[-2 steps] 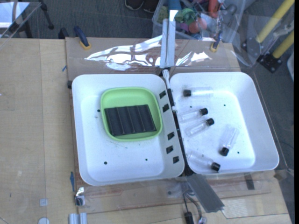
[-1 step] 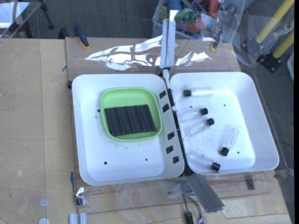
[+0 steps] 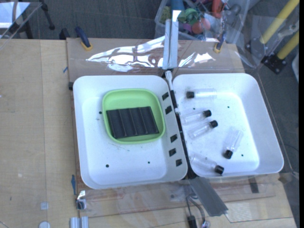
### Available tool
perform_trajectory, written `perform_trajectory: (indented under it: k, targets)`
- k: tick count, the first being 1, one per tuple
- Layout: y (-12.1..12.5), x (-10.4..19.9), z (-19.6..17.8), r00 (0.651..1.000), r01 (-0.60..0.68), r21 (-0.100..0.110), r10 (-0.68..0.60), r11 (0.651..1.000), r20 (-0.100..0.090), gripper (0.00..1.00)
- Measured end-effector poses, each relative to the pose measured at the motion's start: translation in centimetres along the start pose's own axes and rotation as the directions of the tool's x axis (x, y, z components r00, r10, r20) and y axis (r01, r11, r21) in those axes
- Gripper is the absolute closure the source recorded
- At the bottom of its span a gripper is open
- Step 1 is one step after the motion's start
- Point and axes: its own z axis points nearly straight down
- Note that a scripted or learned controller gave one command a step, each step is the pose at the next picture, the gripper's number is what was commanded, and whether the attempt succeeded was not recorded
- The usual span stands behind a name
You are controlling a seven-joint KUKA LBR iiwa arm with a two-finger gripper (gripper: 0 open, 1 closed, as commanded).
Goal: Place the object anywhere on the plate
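A green plate (image 3: 114, 101) with a dark ribbed insert (image 3: 132, 122) rests in the left white bin (image 3: 90, 141). Several clear vials with black caps lie scattered in the right white bin (image 3: 259, 127): one at the back (image 3: 200, 94), two near the middle (image 3: 195, 116) (image 3: 203, 128), one on the right (image 3: 232, 142), one at the front (image 3: 207, 165). All lie on their sides, apart from each other.
A row of black clips (image 3: 172, 129) runs along the divider between the bins. A clear box of coloured toys (image 3: 202, 8) stands behind the bench. Crinkled foil (image 3: 137, 58) lies behind the bins. A grey plate (image 3: 208, 197) sits at the front edge.
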Motion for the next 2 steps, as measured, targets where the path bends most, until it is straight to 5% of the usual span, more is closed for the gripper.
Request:
perform_trajectory:
  k: [2]
  targets:
    - [0.0,0.0,0.0,1.0,0.0,0.0,0.0,1.0,0.0,0.0]
